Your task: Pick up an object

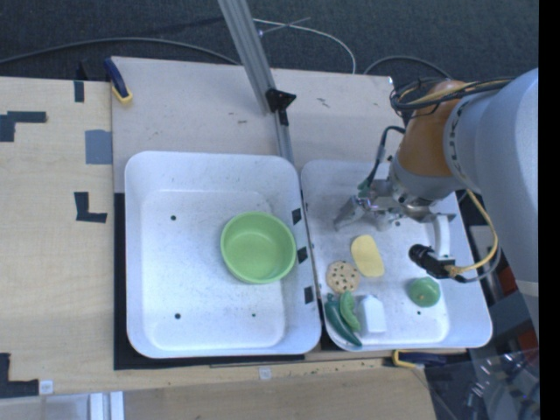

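The grey arm with its orange band reaches in from the right and hangs over the upper part of the right bin (464, 326). Its gripper (360, 213) points toward the bins' shared wall, and the two fingers stand spread apart with nothing between them. Just below the fingers, and apart from them, lies a yellow oval piece (367, 255) on the bin floor. Beside that, toward the lower left, sits a round tan cookie (342, 276) with dark specks (the two nearly touch). Along the near edge of the same bin lies a green leafy item (345, 311), and a small white block (372, 313) rests just beside it on the right. A small green round object (424, 291) sits farther right, well apart from the cookie. The left bin (175, 322) holds a light green bowl (257, 248), upright, near its right wall.
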